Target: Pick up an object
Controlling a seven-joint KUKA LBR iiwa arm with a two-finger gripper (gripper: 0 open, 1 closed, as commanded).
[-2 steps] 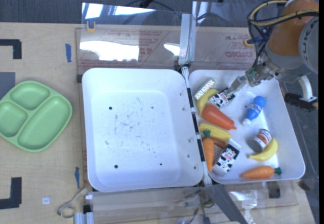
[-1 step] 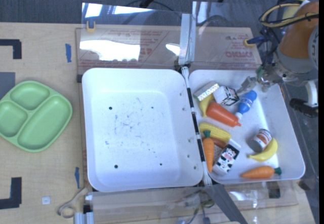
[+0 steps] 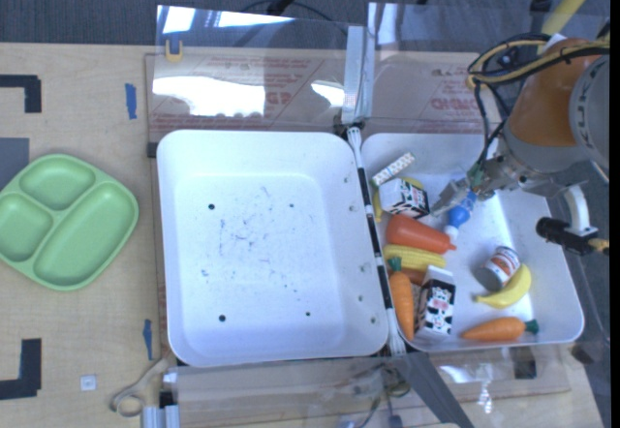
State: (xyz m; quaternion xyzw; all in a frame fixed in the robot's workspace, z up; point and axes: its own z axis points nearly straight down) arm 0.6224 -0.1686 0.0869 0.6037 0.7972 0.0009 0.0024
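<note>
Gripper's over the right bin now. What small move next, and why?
Probably lower slightly: the gripper hangs right beside the blue-capped bottle in the right bin, and nothing shows between its jaws yet. The carrots and banana lie farther off.

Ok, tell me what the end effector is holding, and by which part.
Cannot be told: the end effector sits low in the right white bin by a small blue-capped bottle, its grip unclear.

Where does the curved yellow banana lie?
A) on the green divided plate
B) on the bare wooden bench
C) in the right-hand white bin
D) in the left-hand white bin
C: the curved yellow banana lies in the right-hand white bin, beside a small can and above an orange carrot.
</note>
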